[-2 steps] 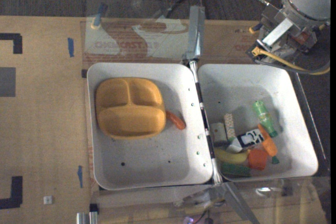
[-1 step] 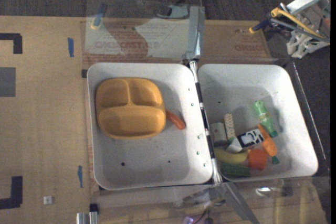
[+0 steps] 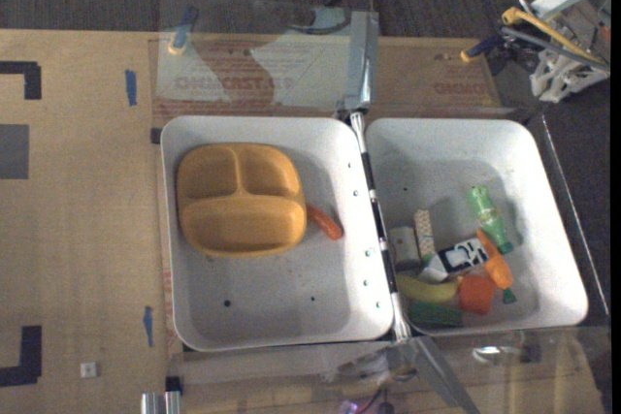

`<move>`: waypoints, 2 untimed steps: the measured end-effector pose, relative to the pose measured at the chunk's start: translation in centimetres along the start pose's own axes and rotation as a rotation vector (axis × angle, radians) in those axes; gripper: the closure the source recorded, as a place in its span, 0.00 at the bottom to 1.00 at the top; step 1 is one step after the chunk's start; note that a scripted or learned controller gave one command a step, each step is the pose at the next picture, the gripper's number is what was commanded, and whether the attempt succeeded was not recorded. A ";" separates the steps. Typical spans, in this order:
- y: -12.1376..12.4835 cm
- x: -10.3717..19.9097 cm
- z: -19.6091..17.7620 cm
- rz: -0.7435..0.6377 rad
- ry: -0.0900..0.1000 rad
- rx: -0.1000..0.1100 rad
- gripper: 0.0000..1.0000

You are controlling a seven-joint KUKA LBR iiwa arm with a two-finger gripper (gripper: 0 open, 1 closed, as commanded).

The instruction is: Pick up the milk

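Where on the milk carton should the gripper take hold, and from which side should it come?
Grip the milk carton across its narrow width, near the middle of its body, coming straight down from above. It seems to lie flat on its side in the right bin, long axis running left-right. The banana and orange block crowd its near side and the carrot its right end, so fingers probably fit best mid-body.

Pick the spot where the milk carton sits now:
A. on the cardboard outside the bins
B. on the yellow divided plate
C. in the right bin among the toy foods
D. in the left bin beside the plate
C: the milk carton lies in the right bin, next to the banana and carrot.
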State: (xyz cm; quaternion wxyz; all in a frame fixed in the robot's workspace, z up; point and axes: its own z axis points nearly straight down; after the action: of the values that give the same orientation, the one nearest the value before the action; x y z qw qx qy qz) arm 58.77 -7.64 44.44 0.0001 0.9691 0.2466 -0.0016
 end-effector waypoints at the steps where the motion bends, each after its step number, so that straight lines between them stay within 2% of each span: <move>1: -0.4 0.4 -1.0 -0.010 -0.001 0.000 1.00; 2: -1.1 1.4 3.9 -0.034 0.001 0.002 1.00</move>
State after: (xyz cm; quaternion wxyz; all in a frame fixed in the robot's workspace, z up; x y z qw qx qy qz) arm 59.47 -5.96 40.57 -0.0008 0.9648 0.2631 -0.0016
